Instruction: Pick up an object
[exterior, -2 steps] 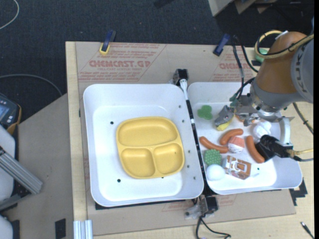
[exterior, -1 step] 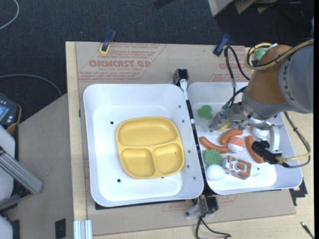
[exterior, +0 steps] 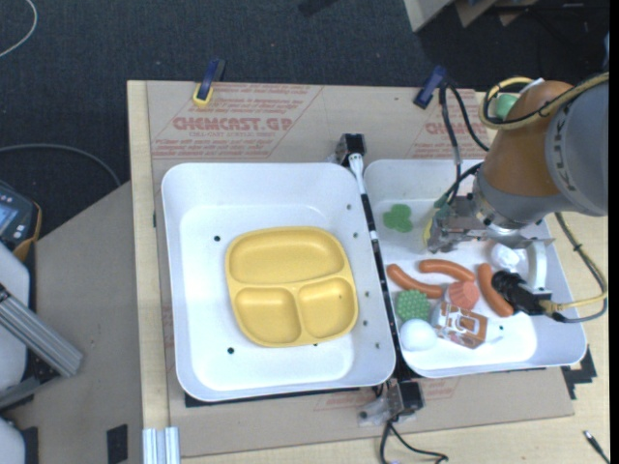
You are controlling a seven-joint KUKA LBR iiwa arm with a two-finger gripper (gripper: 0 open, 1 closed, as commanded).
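My gripper (exterior: 447,232) hangs low over the middle of the right bin (exterior: 571,341). Just below it lies an orange sausage (exterior: 448,269), with a second sausage (exterior: 413,279) to its left and a third (exterior: 495,296) to its right. A green leafy piece (exterior: 397,217) lies left of the gripper. Toward the bin's front are a green knobbly ball (exterior: 413,304), a white egg (exterior: 418,334), a salmon-coloured round piece (exterior: 467,294) and a clear box with red and white contents (exterior: 462,326). I see nothing held in the gripper.
The left bin (exterior: 193,211) holds a yellow divided plate (exterior: 290,283). A black divider (exterior: 368,220) runs between the two bins. The arm's grey and orange body (exterior: 527,153) covers the right bin's far right part.
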